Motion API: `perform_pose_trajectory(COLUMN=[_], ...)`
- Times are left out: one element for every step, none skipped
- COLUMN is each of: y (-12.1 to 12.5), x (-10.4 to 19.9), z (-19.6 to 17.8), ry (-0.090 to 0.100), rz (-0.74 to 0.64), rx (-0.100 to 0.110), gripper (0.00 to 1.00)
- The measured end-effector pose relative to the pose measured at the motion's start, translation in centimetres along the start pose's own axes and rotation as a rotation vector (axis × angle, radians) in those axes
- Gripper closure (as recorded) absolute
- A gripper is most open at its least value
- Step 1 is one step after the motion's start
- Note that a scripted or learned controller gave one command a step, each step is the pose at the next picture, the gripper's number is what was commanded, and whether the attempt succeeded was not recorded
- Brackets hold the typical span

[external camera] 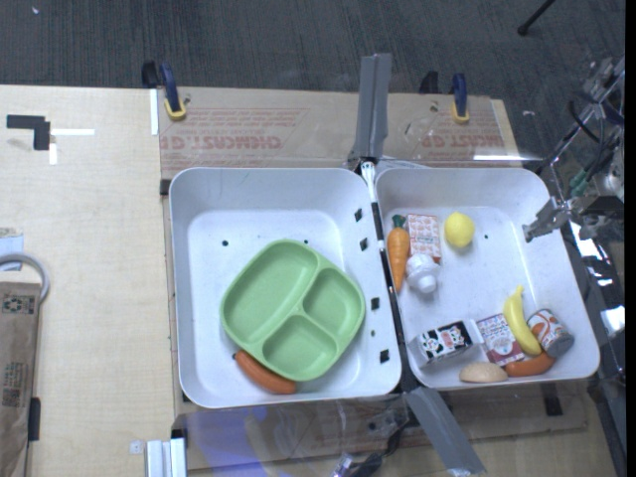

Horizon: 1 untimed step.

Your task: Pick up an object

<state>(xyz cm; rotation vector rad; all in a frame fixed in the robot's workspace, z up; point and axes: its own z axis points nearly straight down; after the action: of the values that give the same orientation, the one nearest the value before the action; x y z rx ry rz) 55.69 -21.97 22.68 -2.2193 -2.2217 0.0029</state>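
Overhead view of two white bins side by side. The gripper (545,225) hangs over the right bin's (586,361) right wall; whether it is open or closed cannot be told, and nothing visible sits in it. Just left of it lies a lemon (458,230), and farther left a carrot (397,251). Nearer the camera than the gripper, a banana (519,321) rests beside a can (550,331). Well to its left, the left bin (194,266) holds a green divided plate (292,309).

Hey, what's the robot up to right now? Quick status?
Claw at right bin's far right rim, grip state unclear. Nothing picked yet. Lemon, carrot, banana lying in bin, path open.
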Motion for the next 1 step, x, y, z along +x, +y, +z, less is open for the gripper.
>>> perform_pose_trajectory(y=[-7.45], x=[0.17], z=[12.94], ry=[0.009], rz=[-0.163], rx=[0.001], gripper=[0.0])
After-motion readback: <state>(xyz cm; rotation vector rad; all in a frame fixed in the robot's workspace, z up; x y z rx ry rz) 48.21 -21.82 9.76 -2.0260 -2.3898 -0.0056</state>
